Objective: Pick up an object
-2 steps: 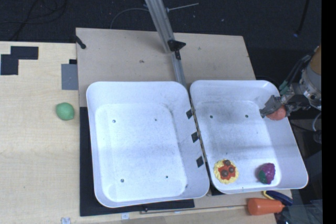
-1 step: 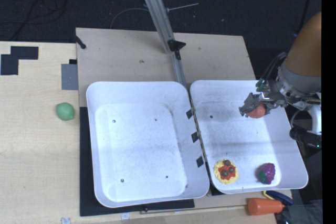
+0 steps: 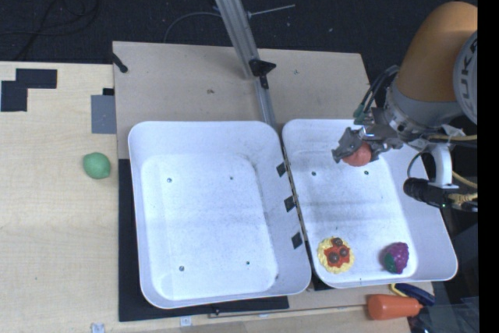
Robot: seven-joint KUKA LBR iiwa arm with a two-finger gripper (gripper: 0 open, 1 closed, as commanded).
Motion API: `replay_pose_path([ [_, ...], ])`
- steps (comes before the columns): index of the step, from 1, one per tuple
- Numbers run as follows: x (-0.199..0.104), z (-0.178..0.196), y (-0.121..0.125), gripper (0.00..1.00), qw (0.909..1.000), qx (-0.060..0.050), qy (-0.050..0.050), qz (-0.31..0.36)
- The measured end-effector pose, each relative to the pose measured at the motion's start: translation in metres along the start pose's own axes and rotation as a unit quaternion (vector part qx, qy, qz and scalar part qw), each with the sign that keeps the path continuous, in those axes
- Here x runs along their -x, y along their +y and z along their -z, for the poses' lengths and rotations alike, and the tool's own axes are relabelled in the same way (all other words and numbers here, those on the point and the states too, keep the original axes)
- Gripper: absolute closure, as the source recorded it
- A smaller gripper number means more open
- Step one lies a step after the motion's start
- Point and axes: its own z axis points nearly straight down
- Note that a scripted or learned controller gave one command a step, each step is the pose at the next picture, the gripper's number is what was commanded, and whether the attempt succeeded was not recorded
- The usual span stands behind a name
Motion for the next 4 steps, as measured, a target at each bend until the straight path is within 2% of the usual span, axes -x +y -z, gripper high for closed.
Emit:
replay_pose_path([
  [2, -0.090, -0.001, 0.023, 1.00, 1.0000, -0.001, 0.000, 0.000],
  [4, -0.173, -0.014, 0.063, 1.00, 1.0000, 0.000, -0.001, -0.001],
])
